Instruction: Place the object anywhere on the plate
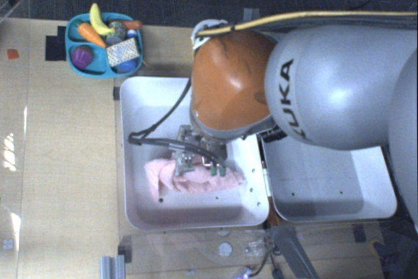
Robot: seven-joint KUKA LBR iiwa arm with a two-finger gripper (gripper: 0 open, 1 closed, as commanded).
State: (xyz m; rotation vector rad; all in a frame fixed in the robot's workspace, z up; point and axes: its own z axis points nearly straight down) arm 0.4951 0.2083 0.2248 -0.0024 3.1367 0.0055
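Note:
A crumpled pink cloth [189,180] lies in the left white bin [140,140], toward its front. My gripper [200,164] hangs straight down over the cloth's middle, right at its top surface, under the orange wrist band. Whether it touches or holds the cloth cannot be made out. The blue divided plate [73,42] sits on the bench beyond the bin's far left corner, well away from the gripper. It carries a toy banana [98,19], a carrot [90,34], a purple piece [82,57] and a speckled block [124,50].
The right white bin [333,196] lies beside the left one, partly under the arm. A black cable [153,127] loops from the wrist across the left bin. The wooden bench [59,160] stretches to the left.

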